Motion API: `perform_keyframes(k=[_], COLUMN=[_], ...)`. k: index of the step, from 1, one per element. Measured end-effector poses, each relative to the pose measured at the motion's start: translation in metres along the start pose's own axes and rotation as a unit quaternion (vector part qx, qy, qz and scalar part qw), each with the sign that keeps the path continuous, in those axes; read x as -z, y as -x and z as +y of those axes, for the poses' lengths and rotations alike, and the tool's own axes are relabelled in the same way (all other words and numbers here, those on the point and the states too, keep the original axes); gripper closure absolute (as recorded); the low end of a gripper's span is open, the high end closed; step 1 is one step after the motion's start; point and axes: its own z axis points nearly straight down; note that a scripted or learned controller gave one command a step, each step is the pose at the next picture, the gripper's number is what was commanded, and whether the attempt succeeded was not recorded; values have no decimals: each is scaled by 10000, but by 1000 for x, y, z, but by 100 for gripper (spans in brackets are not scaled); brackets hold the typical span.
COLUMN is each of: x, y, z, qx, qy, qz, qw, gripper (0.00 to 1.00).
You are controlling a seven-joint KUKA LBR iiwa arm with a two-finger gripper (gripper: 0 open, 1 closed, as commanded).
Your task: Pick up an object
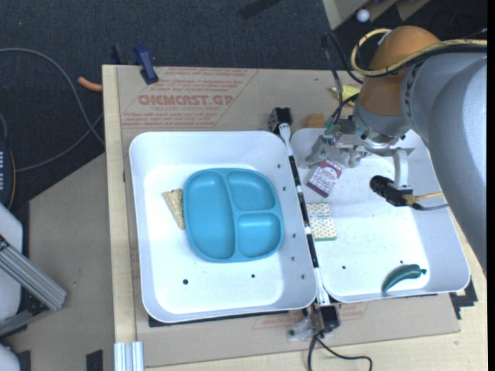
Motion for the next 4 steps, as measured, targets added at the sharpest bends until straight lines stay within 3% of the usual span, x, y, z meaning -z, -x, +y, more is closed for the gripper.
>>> perform_keyframes(k=[4], x=[0], y=[0], z=[0], qx=[-1], qy=[-2], qz=[-3], qw=[10000], gripper=[0])
